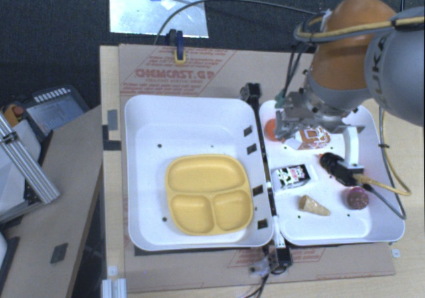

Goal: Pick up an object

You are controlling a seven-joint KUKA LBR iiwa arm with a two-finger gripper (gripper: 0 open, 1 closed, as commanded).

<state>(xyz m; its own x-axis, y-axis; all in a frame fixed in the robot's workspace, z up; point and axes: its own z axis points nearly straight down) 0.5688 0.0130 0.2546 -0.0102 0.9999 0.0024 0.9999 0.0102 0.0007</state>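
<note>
Yellow divided tray (208, 194) fills left bin (143, 131); right bin (382, 223) holds small toys; gripper (287, 125) state unclear.

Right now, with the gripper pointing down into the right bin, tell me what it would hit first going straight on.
Probably the orange-and-white packet under the gripper, though depth is unclear.

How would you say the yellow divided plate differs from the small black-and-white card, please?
The yellow divided plate lies in the left bin; the black-and-white card lies in the right bin. The plate is far larger than the card. The plate is plain yellow with three compartments, while the card is flat and carries a printed pattern. Both lie flat, apart from the gripper.
</note>
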